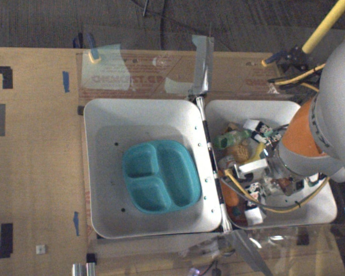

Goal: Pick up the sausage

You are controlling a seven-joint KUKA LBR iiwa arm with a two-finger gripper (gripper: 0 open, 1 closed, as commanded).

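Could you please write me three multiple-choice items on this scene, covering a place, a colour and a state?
1. Where does the divided plate lie?
A. left bin
B. right bin
C. on the bench

2. What colour is the plate?
A. red
B. teal
C. yellow

3. How is the arm placed?
A. over the left bin
B. reaching into the right bin
C. parked off the bench

Answers: 1 A, it sits inside the left bin. 2 B, its surface is teal. 3 B, the wrist hangs over the clutter in the right bin.

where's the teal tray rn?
The teal tray lies flat in the middle of the left bin, left of the divider, apart from the arm over the right bin.
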